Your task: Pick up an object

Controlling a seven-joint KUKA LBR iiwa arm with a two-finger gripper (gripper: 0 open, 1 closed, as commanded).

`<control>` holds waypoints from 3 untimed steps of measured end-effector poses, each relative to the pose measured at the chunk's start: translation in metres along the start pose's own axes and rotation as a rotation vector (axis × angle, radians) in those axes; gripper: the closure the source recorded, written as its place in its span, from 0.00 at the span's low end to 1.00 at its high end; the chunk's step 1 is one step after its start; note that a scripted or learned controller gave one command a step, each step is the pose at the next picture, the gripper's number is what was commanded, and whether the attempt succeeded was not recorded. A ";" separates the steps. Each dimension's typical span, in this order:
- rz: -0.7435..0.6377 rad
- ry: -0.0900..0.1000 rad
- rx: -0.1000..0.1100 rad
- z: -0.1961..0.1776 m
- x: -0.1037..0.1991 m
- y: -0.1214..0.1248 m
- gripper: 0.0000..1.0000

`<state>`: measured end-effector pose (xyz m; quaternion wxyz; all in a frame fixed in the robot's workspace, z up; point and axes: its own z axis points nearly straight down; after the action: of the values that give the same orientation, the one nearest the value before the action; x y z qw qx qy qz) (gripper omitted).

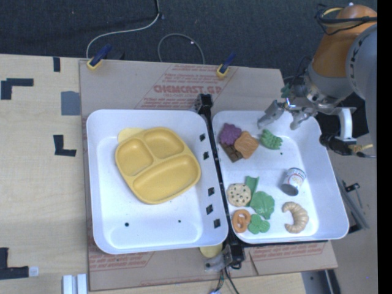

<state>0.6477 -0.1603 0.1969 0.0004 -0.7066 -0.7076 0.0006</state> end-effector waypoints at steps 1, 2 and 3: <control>-0.003 0.002 0.007 0.093 0.044 0.009 0.00; 0.001 -0.002 -0.005 0.112 0.049 -0.061 0.00; -0.005 -0.002 -0.001 0.112 0.055 0.024 0.00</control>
<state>0.6710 -0.1051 0.0853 -0.0008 -0.7048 -0.7094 0.0012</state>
